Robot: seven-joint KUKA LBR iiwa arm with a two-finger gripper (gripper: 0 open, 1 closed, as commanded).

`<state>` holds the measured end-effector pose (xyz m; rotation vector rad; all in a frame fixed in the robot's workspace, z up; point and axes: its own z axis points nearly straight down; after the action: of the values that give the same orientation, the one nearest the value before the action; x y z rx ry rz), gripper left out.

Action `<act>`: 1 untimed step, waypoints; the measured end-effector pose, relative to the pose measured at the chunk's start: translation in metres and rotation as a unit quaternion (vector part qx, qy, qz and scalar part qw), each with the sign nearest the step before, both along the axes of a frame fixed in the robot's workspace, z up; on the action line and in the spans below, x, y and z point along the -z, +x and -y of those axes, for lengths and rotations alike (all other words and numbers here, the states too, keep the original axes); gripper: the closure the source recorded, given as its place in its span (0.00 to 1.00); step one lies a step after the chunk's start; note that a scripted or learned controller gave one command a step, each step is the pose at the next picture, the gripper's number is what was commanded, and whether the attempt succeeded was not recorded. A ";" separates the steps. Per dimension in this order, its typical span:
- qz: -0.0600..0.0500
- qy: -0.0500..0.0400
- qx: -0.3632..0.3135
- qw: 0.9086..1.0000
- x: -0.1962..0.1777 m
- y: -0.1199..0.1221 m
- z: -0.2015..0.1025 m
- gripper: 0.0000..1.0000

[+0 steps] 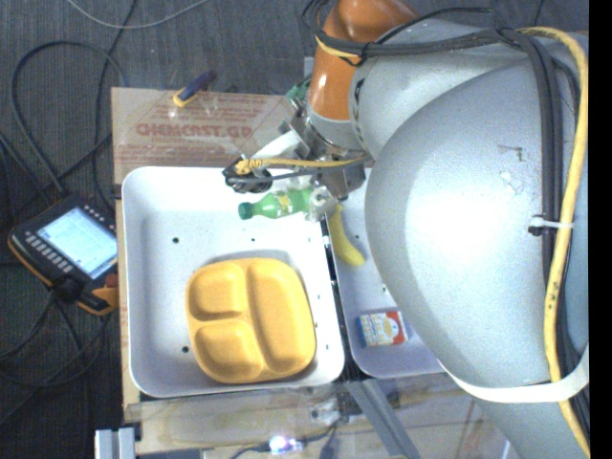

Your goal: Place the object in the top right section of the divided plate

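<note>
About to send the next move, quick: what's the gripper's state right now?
Gripper: cannot be told, open or shut; it is right at the green bottle.

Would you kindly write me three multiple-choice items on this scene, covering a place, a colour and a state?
1. The divided plate sits in: A) the view's left bin B) the view's right bin C) neither bin.
2. The bottle is: A) red B) green C) black.
3. The bottle is: A) upright B) on its side C) upside down.
Answers: 1 A, it rests on that bin's floor; 2 B, body and cap look green; 3 B, its length runs across the view.
</note>
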<state>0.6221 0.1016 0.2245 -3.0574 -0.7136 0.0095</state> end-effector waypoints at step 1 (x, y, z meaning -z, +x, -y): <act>0.000 -0.001 0.019 1.000 0.009 -0.004 -0.060 1.00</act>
<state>0.6185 0.1618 0.2156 -3.0714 -0.6556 0.0095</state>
